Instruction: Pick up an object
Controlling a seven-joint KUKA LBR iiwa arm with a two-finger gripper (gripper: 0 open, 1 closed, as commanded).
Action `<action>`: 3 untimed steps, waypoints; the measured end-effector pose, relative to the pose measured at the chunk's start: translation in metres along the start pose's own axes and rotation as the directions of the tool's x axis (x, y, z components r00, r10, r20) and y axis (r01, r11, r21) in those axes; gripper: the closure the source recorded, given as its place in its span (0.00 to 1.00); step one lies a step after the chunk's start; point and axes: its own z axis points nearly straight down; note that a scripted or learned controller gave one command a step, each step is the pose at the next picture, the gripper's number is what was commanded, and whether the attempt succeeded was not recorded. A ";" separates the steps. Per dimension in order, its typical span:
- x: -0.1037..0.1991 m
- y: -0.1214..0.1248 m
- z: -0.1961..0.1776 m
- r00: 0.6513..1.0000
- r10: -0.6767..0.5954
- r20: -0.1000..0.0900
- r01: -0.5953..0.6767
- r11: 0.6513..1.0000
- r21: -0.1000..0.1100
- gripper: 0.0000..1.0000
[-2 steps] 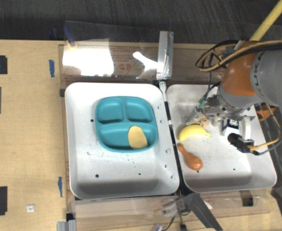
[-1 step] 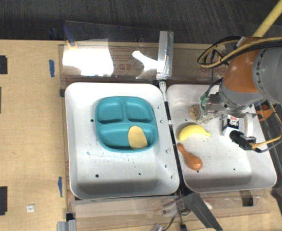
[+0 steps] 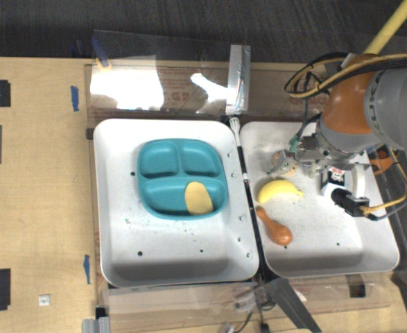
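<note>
In the right bin (image 3: 369, 245) a yellow banana-like object (image 3: 279, 190) lies near the left wall. An orange-brown drumstick-shaped object (image 3: 274, 227) lies just below it. My gripper (image 3: 288, 161) hangs low over the bin's upper left part, just above the yellow object and close to it. I see nothing held in it. In the left bin (image 3: 120, 241) a teal divided plate (image 3: 163, 179) carries a yellow oval object (image 3: 198, 198) in its lower right compartment.
The grey arm with its orange band (image 3: 345, 111) and loose cables (image 3: 369, 210) covers the right bin's upper right. A clear plastic sheet (image 3: 161, 82) and a metal bracket (image 3: 238, 78) stand behind the bins. Brown bench surface (image 3: 30, 186) lies to the left.
</note>
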 end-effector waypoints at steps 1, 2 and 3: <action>-0.005 0.037 0.013 0.998 0.066 0.000 -0.066 0.998 0.006 0.00; 0.020 0.054 0.013 0.999 0.054 0.000 -0.054 0.999 0.005 0.00; -0.008 0.030 0.013 0.961 0.278 0.002 -0.278 0.961 0.009 0.00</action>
